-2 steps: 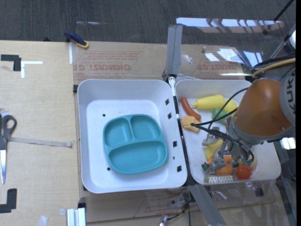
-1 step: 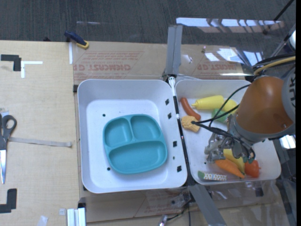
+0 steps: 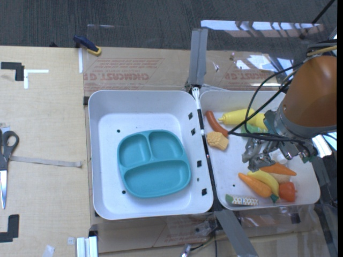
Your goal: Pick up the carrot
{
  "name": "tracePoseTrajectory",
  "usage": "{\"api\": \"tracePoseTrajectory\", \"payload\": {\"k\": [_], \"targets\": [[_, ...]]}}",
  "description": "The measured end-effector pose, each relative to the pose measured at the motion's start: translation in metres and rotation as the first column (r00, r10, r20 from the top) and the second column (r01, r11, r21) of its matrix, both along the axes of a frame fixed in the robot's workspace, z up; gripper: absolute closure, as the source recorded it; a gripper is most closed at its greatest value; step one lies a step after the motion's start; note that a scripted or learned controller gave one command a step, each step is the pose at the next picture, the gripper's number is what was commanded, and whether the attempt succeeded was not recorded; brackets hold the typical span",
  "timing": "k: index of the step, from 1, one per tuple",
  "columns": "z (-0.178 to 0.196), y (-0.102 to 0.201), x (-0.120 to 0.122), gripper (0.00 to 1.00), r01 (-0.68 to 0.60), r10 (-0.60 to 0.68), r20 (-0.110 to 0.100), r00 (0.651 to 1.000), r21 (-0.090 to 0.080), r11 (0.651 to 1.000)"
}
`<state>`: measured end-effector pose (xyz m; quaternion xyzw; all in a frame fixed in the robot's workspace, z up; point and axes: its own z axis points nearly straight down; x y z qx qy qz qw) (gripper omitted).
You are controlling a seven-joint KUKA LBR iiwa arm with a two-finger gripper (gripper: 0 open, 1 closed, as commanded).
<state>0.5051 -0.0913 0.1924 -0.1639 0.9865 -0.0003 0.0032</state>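
Note:
An orange carrot (image 3: 255,184) lies slantwise near the front of the right bin (image 3: 225,98), its thick end pointing toward the bin's middle. A second orange, carrot-like piece (image 3: 280,169) lies just behind it, beside a yellow banana (image 3: 267,179). My gripper (image 3: 256,155) hangs over the right bin's middle, a little behind and above both orange pieces, with nothing seen in it. The arm's orange band (image 3: 316,92) hides the bin's far right part.
In the right bin also lie a red sausage (image 3: 216,123), a yellow corn cob (image 3: 244,116), a yellow waffle-like piece (image 3: 217,140), a red piece (image 3: 287,191) and a small green-white item (image 3: 242,201). The left bin (image 3: 102,159) holds a blue divided plate (image 3: 154,163). Scissors (image 3: 6,159) lie far left.

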Motion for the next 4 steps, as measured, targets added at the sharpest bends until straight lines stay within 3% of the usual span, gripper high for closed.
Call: {"api": "tracePoseTrajectory", "payload": {"k": [1, 2, 3, 4], "targets": [[0.000, 0.000, 0.000, 0.00, 0.000, 0.000, 0.000, 1.000, 0.000, 1.000], [-0.100, -0.011, 0.018, 0.00, -0.080, 0.080, -0.002, 0.997, 0.000, 0.997], [-0.090, -0.009, 0.020, 1.00, -0.082, 0.082, 0.003, 0.997, 0.000, 0.997], [0.122, -0.005, 0.003, 1.00, -0.073, 0.073, 0.002, 0.997, -0.001, 0.997]]}}
